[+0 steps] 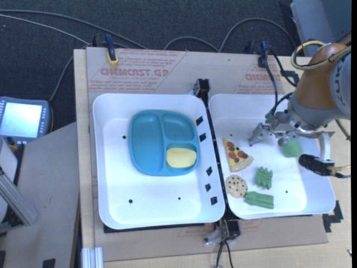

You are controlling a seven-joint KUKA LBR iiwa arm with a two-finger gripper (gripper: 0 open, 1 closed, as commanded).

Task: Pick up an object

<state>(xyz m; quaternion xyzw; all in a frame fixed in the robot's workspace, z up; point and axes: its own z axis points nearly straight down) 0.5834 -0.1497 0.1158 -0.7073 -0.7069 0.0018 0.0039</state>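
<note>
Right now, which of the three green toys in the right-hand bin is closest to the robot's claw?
The round pale green piece, right beside the gripper. The spiky dark green one and the long one lie lower, nearer the bin's front edge.

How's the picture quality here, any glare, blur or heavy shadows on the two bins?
Camera view: lighting is even and soft; the left bin and right bin look bright white with faint shadows only along their walls. The blue plate and pizza slice are fairly sharp. The gripper area is slightly soft, and the small screen at the left edge is washed out.
</note>
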